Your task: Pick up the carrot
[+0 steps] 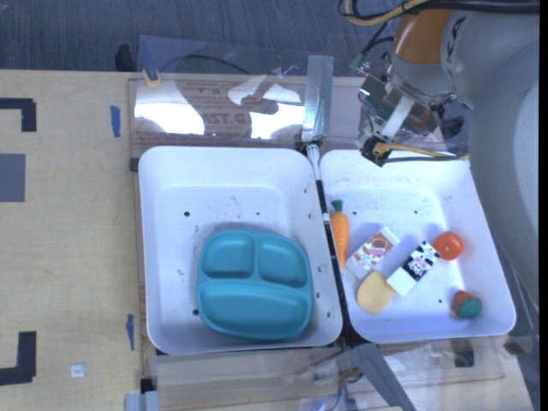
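Observation:
An orange carrot (340,235) with a green top lies in the right bin (402,187), along its left wall, pointing toward the front. My gripper (383,110) hangs above the far edge of the right bin, well behind the carrot and raised off it. Nothing shows between it and the carrot.
The right bin also holds a small printed carton (372,252), a black-and-white carton (413,265), a pale yellow piece (374,292), an orange-red ball (448,246) and a red-green item (467,304). A teal divided tray (254,283) sits in the left bin (171,221).

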`<state>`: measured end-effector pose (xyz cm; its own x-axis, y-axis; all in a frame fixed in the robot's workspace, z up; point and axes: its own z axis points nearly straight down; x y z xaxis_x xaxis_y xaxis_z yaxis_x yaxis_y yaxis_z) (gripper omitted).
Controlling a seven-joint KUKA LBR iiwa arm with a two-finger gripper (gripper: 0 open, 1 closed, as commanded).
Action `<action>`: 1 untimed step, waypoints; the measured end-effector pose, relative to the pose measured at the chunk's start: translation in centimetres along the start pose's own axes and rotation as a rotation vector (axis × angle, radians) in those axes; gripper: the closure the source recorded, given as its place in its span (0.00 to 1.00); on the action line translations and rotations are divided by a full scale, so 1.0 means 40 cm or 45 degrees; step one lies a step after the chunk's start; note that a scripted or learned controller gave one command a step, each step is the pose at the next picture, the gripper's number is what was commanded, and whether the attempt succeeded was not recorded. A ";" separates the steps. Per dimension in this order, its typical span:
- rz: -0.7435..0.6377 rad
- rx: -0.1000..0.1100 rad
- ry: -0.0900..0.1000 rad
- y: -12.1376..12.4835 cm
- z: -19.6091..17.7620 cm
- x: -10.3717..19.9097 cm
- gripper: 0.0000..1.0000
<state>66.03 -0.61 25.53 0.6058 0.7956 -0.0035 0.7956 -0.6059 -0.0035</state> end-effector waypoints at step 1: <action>-0.038 0.004 -0.002 -0.061 -0.007 0.026 1.00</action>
<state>64.70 1.70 25.82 0.5818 0.8133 -0.0052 0.8133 -0.5818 -0.0067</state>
